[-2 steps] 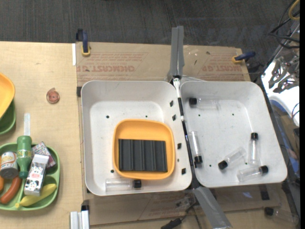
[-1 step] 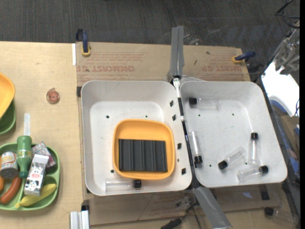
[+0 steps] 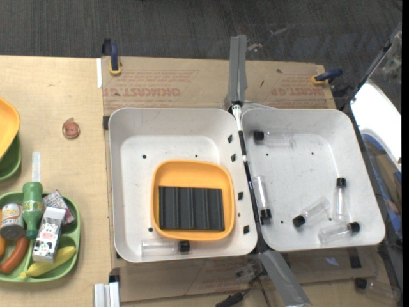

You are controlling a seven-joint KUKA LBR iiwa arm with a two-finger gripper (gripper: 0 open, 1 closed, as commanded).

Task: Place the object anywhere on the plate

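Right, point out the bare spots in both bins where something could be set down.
Left bin: bare floor behind the yellow plate and along its left wall; a clear tube lies at the front edge. Right bin: bare in the middle and rear; tubes crowd the front right corner, and one lies along the left wall.

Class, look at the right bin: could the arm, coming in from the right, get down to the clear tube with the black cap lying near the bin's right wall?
Probably yes. The tube lies alone on the right bin floor, with nothing on it, though the bin wall is close.
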